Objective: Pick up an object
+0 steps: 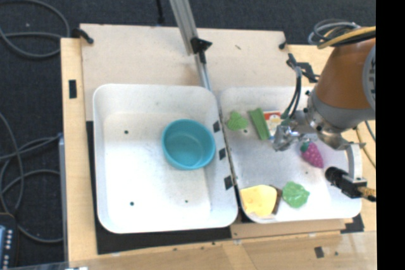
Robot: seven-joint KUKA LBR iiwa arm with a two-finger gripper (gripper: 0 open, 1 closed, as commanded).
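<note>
My gripper hangs low over the middle of the right bin, below the arm's orange band. A magenta grape-like toy lies just to its right, partly under the wrist. A green bar and a small red-and-white item lie just up and left of the gripper. A light green lump sits by the bin's left wall. At the bin's front edge rest a yellow wedge and a green leafy toy. I see nothing held by the gripper.
A blue bowl stands in the middle of the left bin. A slanted aluminium post rises from behind the divide between the bins. Black cables lie on the dark floor to the left.
</note>
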